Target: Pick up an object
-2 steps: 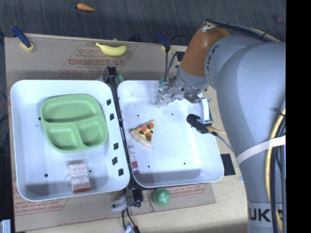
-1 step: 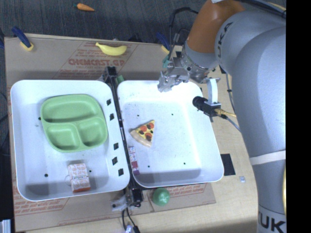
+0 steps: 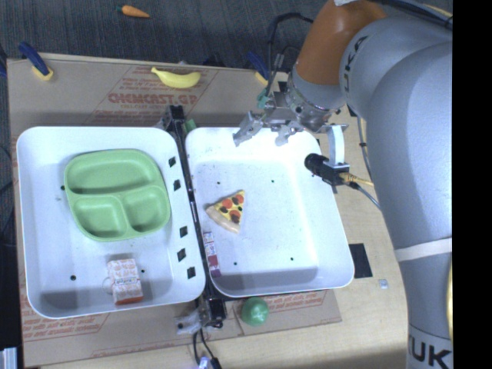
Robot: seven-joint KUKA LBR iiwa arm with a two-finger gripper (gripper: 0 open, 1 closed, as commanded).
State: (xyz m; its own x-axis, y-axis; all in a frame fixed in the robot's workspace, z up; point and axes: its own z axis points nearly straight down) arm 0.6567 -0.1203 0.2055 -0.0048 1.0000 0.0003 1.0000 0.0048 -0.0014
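Evenly and brightly lit from above, with strong glare washing out the far wall of the right bin [image 3: 231, 141] and both white bin floors close to overexposed. Soft, short shadows under the green divided tray [image 3: 115, 194]; dark, underexposed floor [image 3: 154, 21] beyond. Slightly soft, grainy focus throughout.

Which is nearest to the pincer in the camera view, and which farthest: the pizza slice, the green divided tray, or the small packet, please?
From the pincer:
1. Pizza slice, right bin, nearest.
2. Green divided tray, left bin.
3. Small packet, left bin's near end, farthest.
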